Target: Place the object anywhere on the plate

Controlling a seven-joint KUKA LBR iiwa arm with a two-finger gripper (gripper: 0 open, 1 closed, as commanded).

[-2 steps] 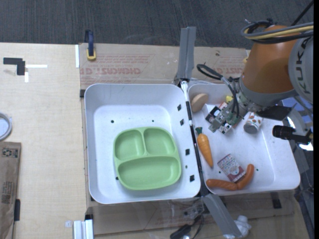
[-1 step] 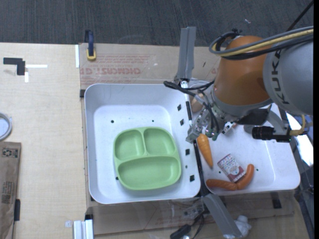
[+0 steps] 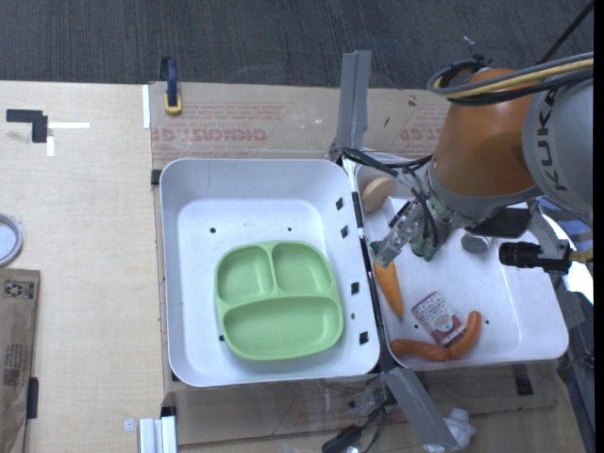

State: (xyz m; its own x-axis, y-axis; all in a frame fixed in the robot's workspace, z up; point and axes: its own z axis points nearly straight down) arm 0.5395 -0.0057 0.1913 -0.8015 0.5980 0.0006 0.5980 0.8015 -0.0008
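You look down on a pale wooden bench (image 3: 75, 187), with dark floor along the far side. Two shallow white bins sit on it, side by side and touching.

The big grey arm (image 3: 557, 130) comes in from the right. Its fat orange band (image 3: 486, 140) hangs over the far part of the right bin (image 3: 519, 310). From there the wrist leans down and to the left. The claw (image 3: 401, 243) is low in that bin, near the wall next to the left bin (image 3: 189, 253). You cannot tell if the claw is spread or pressed together, and you can see nothing pinched in it.

The green plate (image 3: 278, 333) lies flat in the middle of the left bin. It has three parts: two small ones at the far side and one wide one at the near side.

The carrot (image 3: 389, 289) lies in the right bin, just below the claw and close to the wall between the bins. It is not on the plate. Its long side runs from far to near, leaning a little right, and its thin tip points at the near edge.

A bent sausage (image 3: 434, 351) lies near the carrot's tip. A small red and white packet (image 3: 436, 314) sits just above the sausage. A round tan thing (image 3: 377, 193) rests in the far left corner of that bin, by the wrist. The wall between the bins stands between the carrot and the plate.
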